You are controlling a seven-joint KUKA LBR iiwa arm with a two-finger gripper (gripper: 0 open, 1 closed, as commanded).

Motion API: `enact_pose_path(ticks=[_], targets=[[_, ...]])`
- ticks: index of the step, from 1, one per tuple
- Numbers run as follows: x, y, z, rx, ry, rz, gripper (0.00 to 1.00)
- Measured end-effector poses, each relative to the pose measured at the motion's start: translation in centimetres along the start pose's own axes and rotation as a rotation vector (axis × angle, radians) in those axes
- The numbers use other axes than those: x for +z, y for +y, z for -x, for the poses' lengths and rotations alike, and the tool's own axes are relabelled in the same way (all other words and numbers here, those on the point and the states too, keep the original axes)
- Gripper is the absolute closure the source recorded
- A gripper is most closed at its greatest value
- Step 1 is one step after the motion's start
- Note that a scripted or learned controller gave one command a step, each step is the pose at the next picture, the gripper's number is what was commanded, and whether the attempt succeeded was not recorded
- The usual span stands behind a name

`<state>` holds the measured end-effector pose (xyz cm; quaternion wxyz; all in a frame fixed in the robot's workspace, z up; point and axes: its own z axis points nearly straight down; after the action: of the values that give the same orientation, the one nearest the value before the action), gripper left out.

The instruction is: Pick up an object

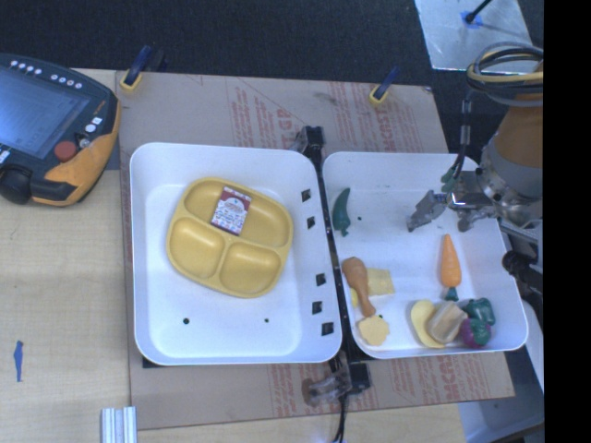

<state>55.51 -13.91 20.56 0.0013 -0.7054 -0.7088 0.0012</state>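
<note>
At about 9 o'clock, far left, a black and orange hand controller (51, 141) with a screen lies on the bench. Near the top edge of the cardboard sit two small clamps with yellow tips, one at 11 o'clock (137, 69) and one at 1 o'clock (383, 88).

The left bin (152, 275) holds a yellow plate with three parts (228, 238). A small red and white packet (231, 210) lies in the plate's top part, at its 12 o'clock.

The right bin (388, 169) touches the left bin along the middle. At its 10 o'clock a little green pepper (342, 210) lies close to the wall. At 7 o'clock there is a toy chicken leg (358, 282), with a pale yellow square piece (380, 282) just beside it and a yellow round piece (373, 329) below. At 3 o'clock an orange carrot (449, 262) points up and down, with its green end at the bottom. At 5 o'clock a heap of toy food sits in the corner: a yellow slice (423, 321), a tan block (447, 321), something green (480, 310) and something purple (475, 336), all touching.

The gripper (441, 209) hangs over the right bin at its 2 o'clock, just above the carrot's tip. Its dark fingers are spread apart, and nothing is between them. The grey and orange arm (517, 137) comes in from the right.
</note>
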Motion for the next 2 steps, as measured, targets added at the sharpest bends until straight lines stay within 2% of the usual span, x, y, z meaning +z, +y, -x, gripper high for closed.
enact_pose_path(ticks=[1,2], targets=[[3.4,-3.4,6.4,0.004,-0.001,-0.003,0.00],[11.8,-1.8,5.6,-0.002,0.001,-0.003,0.00]])
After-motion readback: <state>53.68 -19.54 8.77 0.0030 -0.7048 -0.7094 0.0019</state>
